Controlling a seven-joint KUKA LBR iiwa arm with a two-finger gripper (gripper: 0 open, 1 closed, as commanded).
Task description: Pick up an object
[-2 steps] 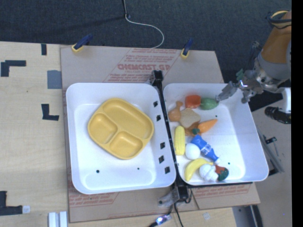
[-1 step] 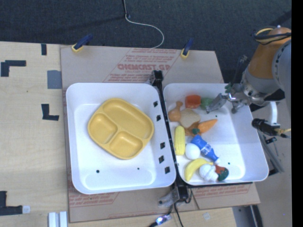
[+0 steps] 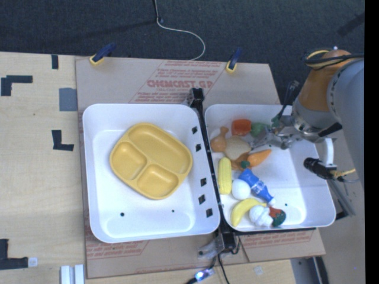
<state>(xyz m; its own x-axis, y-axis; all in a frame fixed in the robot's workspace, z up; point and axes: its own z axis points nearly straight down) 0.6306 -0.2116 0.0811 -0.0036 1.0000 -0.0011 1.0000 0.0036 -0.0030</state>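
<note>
The gripper (image 3: 267, 136) hangs over the right bin (image 3: 296, 176), just above the carrot (image 3: 259, 157). I cannot tell its grip. The cardboard (image 3: 177, 81) reads "CHEMCAST".

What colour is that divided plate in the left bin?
Yellow. The divided plate shows plainly in the camera view, lying in the left bin.

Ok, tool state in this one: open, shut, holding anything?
Tool: cannot be told; it sits low in the right bin beside the carrot.

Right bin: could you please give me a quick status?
Gripper low over right bin, near the carrot. Nothing seen held. Toys crowd the left side; yellow plate in other bin.
</note>
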